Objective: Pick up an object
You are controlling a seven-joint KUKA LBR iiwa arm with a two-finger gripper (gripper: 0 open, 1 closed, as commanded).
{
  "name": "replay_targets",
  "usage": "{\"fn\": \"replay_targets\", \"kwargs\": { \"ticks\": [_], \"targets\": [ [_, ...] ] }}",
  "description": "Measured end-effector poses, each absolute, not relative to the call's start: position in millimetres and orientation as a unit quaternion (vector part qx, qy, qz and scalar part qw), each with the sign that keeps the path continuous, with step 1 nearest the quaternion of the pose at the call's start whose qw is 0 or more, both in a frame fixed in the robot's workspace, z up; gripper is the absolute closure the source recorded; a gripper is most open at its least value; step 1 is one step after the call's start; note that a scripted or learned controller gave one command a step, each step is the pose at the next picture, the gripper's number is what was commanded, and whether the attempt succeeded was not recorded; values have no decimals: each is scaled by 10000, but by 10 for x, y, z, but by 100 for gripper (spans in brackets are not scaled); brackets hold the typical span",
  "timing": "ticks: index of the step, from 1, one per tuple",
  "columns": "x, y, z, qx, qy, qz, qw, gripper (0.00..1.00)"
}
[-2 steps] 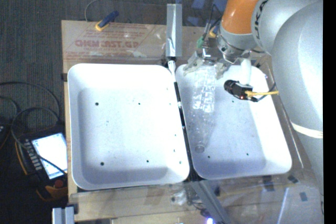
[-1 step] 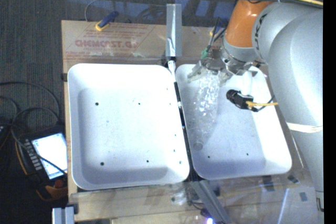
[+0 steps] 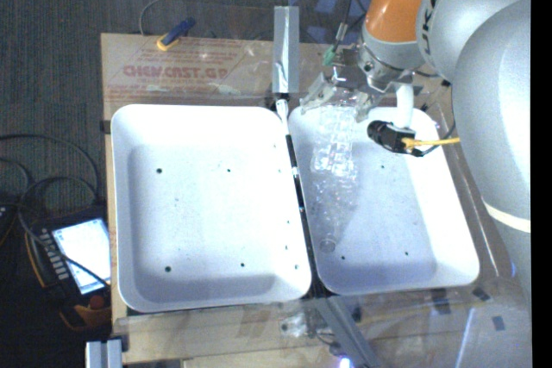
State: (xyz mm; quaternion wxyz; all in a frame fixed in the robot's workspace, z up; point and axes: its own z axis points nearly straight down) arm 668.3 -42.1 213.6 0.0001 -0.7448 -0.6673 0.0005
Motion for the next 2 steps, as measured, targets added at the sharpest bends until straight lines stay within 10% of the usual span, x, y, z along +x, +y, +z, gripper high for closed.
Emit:
{"fn": "replay_targets", "kwargs": {
  "ticks": [1,2],
  "targets": [
    [6681,-423,2132,-7448,-6673,10,3,0],
    [6676,-491,1825,-7780,-6282,13,17,0]
  ]
}}
